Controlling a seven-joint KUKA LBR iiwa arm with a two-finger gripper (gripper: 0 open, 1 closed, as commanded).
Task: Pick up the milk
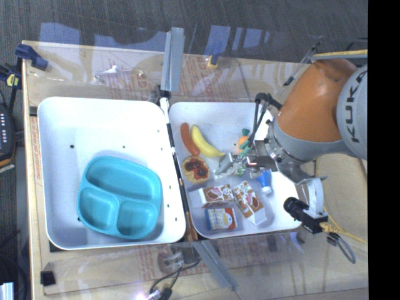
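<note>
Arm [319, 108] above right bin; milk [220, 217] lower-left of end effector [240, 161]; grip state unclear

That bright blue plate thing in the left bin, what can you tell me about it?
The blue tray looks like smooth, light blue plastic with rounded corners. It has three compartments: one long one along the upper side and two smaller ones below. It lies flat, slightly turned, on the floor of the left white bin, toward its lower part. Nothing rests in it.

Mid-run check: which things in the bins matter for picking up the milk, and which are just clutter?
Job:
small blue-and-white milk carton beside the gripper
right white bin

Lying about:
yellow banana
red sausage
blue three-compartment plastic tray
printed snack boxes
</note>
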